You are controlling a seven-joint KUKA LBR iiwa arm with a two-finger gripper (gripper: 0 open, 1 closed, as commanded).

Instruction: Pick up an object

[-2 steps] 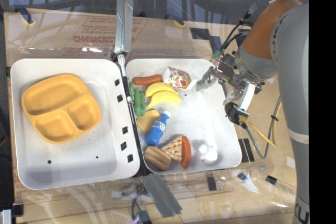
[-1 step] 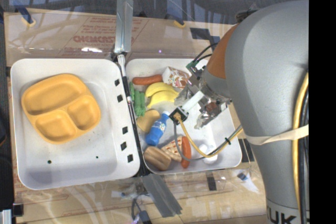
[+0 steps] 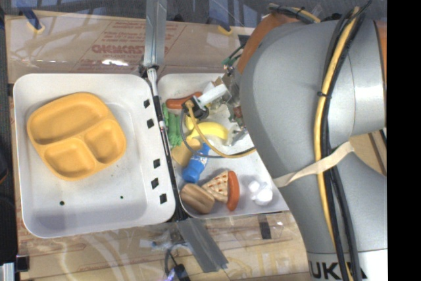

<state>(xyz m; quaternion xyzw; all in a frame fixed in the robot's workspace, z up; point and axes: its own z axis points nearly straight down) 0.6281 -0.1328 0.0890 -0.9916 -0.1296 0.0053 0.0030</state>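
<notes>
The right bin (image 3: pixel 172 83) holds a pile of toy food. A yellow banana (image 3: pixel 209 132) lies in the middle, with a green leafy piece (image 3: pixel 173 128) to its left and a brown sausage (image 3: pixel 176 102) above. Lower down are a blue object (image 3: pixel 195 168), a bread roll (image 3: pixel 197 197), a pizza slice (image 3: pixel 218 185), a red-orange piece (image 3: pixel 233 191) and a small white item (image 3: pixel 260 192). My gripper (image 3: pixel 228 114) hangs low over the bin's upper middle, just right of the banana. The grey arm hides most of it and the bin's right side.
The left bin (image 3: pixel 39 220) carries a yellow divided tray (image 3: pixel 75 135) in its upper left part. A metal divider strip (image 3: pixel 155 29) runs between the bins. Brown cardboard (image 3: pixel 79 39) lies behind the bins.
</notes>
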